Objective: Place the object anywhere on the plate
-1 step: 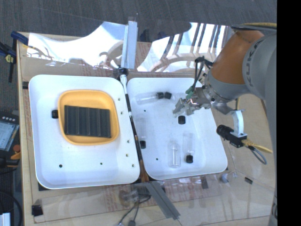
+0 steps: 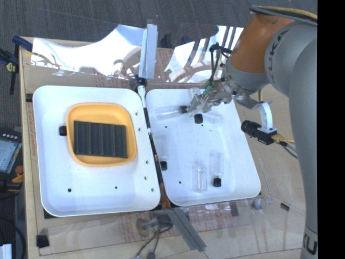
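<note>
Perhaps touching, hand, clear vial, right bin

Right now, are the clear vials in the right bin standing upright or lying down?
Lying down. Two clear vials rest lengthwise on the right bin's floor near its front, and a third vial lies near the hand.

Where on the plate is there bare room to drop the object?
The plate has a dark ribbed block filling its middle; only the yellow rim around it is bare, widest at the top. The right bin is crowded near the gripper and the clear vials.
</note>
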`<state>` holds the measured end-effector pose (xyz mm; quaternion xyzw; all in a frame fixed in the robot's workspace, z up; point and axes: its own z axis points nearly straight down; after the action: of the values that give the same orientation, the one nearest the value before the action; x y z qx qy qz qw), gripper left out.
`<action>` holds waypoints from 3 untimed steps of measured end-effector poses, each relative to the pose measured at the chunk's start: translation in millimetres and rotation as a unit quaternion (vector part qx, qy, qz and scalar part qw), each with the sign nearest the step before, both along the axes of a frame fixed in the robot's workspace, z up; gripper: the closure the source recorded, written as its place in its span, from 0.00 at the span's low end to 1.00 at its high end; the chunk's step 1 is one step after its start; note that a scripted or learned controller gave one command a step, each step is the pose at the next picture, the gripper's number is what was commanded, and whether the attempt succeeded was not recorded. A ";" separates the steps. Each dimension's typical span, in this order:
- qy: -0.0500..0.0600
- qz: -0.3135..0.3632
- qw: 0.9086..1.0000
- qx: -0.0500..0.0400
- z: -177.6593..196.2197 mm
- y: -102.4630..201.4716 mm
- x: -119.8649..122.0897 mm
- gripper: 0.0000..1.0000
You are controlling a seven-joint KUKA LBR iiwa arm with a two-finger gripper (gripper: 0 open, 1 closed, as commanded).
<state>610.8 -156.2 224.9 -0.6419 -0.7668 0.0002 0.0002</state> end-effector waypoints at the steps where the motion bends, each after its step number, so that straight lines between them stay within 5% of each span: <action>1: 0.000 0.000 1.000 0.000 0.0 0.0 0.0 0.00; 2: 0.001 0.157 0.988 0.001 -24.9 -37.9 -12.8 0.00; 3: 0.001 0.224 0.975 0.001 -26.5 32.8 -16.9 0.00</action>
<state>593.8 -123.4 198.4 -0.4540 -0.8910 0.0006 0.0018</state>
